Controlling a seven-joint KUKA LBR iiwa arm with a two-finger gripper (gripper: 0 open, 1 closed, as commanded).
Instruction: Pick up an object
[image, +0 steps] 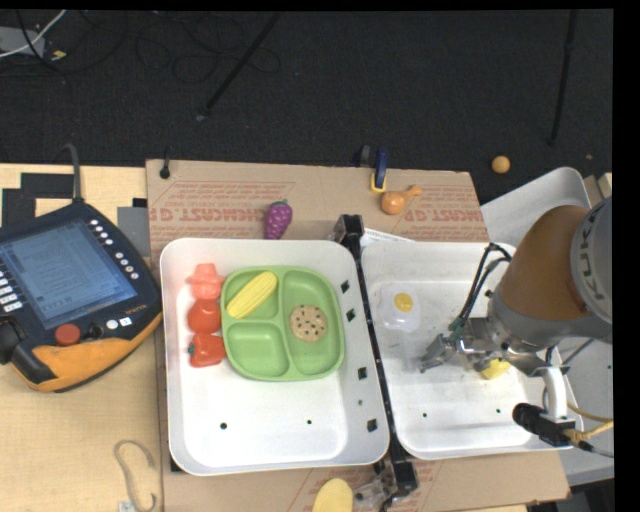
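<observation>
The arm (555, 275) enters from the right and reaches down into the right bin (440, 430); its orange band faces the camera above the wrist. The gripper (445, 352) sits low over the floor of that bin, near its middle; whether it is spread or pressed together cannot be told, and nothing can be seen pinched in it. A small yellow object (494, 369) lies on the bin floor just beside the gripper, on its right side, partly hidden by the wrist hardware; a clear cup with a yellow piece (402, 305) stands apart from the gripper, toward the upper left of the same bin. The left bin (260, 430) holds a green divided tray (262, 352); a yellow corn cob (250, 293) lies tilted in its upper left compartment; a cookie (308, 322) lies in its upper right compartment. Red toy pieces (204, 318) are stacked in a column just beside the tray's left edge, inside the left bin. Behind the bins, on the cardboard sheet (220, 205), a purple grape bunch (278, 219) lies near the left bin's rear rim; an orange pear-shaped toy (397, 200) lies farther right. A yellow lemon-like object (333, 494) rests at the bench's front edge; a teach pendant (70, 290) lies well to the left of both bins.
</observation>
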